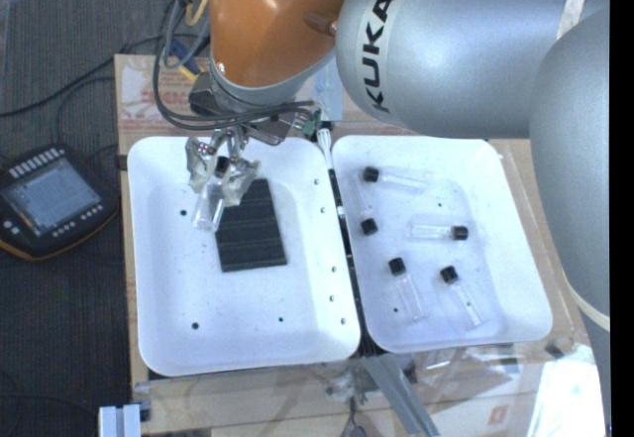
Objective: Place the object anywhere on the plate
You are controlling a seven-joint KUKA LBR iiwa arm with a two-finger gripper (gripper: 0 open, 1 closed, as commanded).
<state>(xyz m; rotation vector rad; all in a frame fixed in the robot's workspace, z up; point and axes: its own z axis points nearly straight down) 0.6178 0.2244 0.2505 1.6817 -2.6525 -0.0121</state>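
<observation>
The plate [252, 227] is a black ribbed rectangle lying in the left white bin [168, 326], towards its far middle. My gripper [220, 170] hangs over the plate's far left corner. It is shut on a clear vial [210, 205] with a black cap. The cap sits between the fingers, and the tube slants down and left, ending just off the plate's left edge. I cannot tell whether the vial's lower end touches the bin floor.
Several more clear vials with black caps [437, 229] lie scattered in the right bin [515, 316]. The arm's orange band [263, 9] and grey body cover the far side of both bins. A control pendant [50, 202] lies left of the bench.
</observation>
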